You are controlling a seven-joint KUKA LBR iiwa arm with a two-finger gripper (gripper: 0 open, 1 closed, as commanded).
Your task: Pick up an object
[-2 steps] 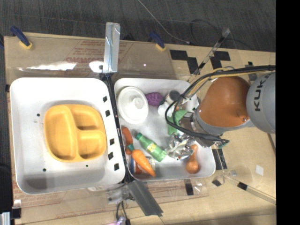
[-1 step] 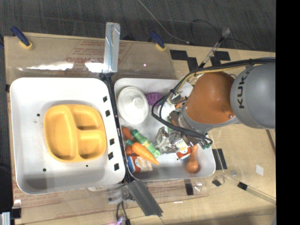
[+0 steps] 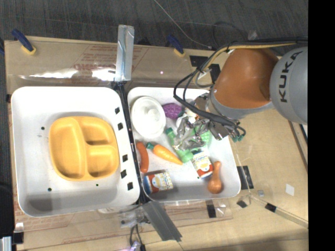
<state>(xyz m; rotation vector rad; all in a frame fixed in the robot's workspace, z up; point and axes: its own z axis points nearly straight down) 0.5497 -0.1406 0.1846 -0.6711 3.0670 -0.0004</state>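
"KUKA" on arm (image 3: 291, 82)

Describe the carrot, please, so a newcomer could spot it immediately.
Look in the right white bin, the one crowded with toys. Near its middle, below the white bowl, lies the carrot: a tapered orange cone with a green stub, unlike the brown pear-shaped toy farther right.
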